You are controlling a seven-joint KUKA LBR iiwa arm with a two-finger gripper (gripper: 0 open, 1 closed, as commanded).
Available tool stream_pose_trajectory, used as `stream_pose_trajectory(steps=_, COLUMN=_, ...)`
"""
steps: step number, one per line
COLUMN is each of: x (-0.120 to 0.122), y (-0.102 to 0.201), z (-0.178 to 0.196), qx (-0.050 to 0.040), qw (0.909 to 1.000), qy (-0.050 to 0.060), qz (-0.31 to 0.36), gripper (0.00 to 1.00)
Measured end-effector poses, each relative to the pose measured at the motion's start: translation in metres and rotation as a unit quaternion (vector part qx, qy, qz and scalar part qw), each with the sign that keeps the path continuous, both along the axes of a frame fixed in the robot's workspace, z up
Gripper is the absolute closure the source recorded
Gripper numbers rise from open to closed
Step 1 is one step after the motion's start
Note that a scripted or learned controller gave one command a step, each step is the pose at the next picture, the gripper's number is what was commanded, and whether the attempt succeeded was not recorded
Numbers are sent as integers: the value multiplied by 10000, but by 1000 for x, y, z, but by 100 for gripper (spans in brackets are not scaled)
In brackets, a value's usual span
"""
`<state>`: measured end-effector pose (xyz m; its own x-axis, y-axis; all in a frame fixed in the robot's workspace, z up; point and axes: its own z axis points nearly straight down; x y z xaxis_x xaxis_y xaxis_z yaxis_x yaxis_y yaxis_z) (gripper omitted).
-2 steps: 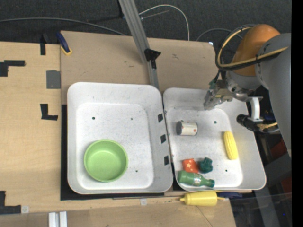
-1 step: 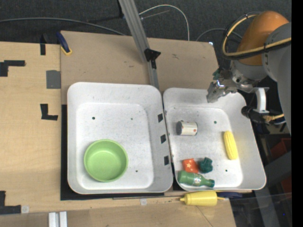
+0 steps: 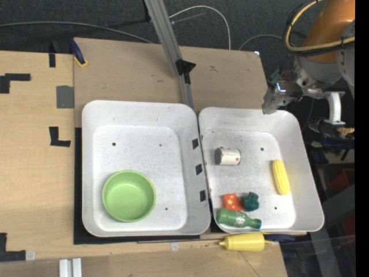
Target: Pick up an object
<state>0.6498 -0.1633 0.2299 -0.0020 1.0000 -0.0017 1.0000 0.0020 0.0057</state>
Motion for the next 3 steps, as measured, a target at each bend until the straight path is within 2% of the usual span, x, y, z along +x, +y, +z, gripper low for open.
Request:
stream_pose_trajectory(steps=1, x=0, y=0, z=-3, qx=5, qw=10000, qy=33, qz=-4, gripper=100)
stream_pose_trajectory(steps=2, x=-30, y=47, z=6, qx=14, qw=10000, qy=33, qz=13, gripper=100)
stream_pose_trajectory(steps=3, x=-57, y=103, z=0, qx=16, qw=10000, qy=50, qz=20, gripper=100)
